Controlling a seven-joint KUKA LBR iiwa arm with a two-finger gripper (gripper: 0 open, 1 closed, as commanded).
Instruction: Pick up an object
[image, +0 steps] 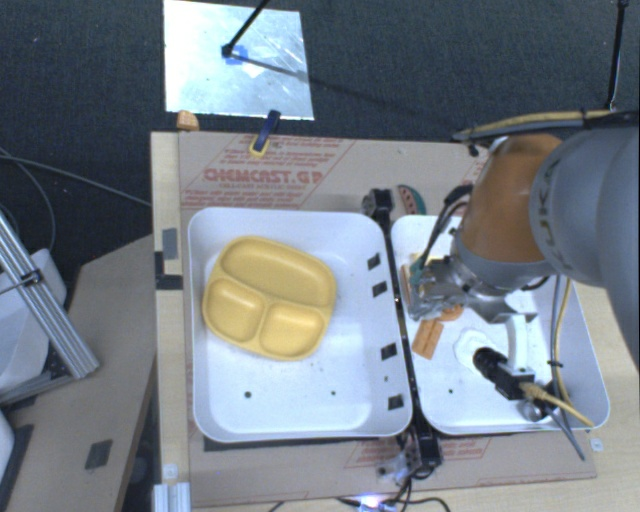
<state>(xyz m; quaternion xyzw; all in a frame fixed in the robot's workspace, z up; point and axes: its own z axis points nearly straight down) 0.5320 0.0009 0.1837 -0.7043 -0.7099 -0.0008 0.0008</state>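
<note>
White bins sit side by side on the tabletop (100, 300), and the nearer ground of both is bare. In the right bin (590, 400), just beyond that bare floor and close to the dividing wall, lies a small orange piece (427, 340), tilted on end. It is the likeliest object for the pick.

The tool (432, 292) hangs directly over the orange piece's far end, either touching it or just above it; which one cannot be told. Whether the tool is open or closed also cannot be told, as the wrist and arm (560, 215) cover it from above. Nothing is seen to be held. In my judgement the tool is placed this low and this near the wall to reach the orange piece, and the wall leaves little room on that side.

The left bin (300, 415) holds a yellow divided plate (268, 297), lying flat and well apart from the tool. It is no obstacle.

Further back, a cardboard sheet (300, 170) with red lettering lies under both bins. A small blue and yellow item (265, 133) rests at its far edge. Beyond that, a shiny sheet (240, 60) lies on the dark floor (80, 90).
</note>
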